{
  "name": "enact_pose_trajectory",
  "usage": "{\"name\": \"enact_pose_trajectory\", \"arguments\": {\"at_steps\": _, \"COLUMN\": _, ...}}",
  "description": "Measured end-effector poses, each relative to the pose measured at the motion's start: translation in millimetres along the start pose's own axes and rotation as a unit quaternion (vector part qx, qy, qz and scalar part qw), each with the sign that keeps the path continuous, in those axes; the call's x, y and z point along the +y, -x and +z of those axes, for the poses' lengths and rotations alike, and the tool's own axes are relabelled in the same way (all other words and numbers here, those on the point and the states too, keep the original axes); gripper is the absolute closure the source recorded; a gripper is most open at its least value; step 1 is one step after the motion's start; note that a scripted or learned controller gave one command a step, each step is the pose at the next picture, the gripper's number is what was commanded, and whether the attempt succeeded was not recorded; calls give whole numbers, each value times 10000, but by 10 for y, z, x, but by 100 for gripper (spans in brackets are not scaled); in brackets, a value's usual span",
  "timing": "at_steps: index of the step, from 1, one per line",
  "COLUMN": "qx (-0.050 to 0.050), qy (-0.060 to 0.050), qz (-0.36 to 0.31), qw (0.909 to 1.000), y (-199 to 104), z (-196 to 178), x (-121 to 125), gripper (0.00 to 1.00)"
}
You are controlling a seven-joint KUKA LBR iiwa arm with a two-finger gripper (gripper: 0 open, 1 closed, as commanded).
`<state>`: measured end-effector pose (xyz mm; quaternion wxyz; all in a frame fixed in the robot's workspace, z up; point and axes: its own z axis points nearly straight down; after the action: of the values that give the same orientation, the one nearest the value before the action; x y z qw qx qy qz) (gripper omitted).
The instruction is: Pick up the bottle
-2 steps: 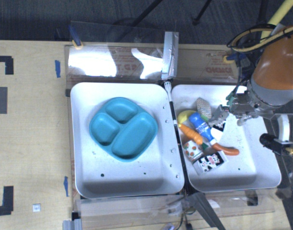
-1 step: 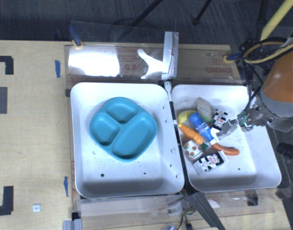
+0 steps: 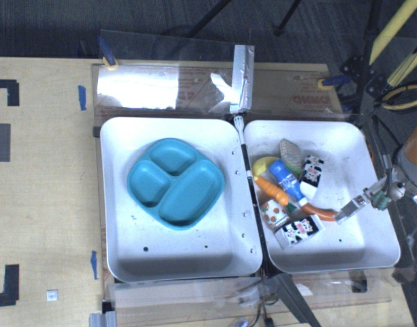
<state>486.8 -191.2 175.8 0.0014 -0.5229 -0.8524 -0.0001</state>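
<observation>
Now, move left from the gripper (image 3: 349,208), low over the right side of the right bin (image 3: 345,251); cannot tell if wide or narrow; holding nothing, by the look of it; find the blue bottle (image 3: 288,180) in the left half of that bin, lying flat in a heap of toys; slants from top left to bottom right, white cap at the bottom right end, toward the gripper; grab across the thin way, on the blue middle; keep off the orange stick (image 3: 276,191) touching its lower side; lift slowly.
</observation>
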Motion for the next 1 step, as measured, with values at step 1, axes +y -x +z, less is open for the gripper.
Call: {"name": "enact_pose_trajectory", "arguments": {"at_steps": 1, "qx": 1, "qy": 3, "qz": -1652, "qw": 9863, "y": 203, "z": 41, "x": -179, "gripper": 0}}
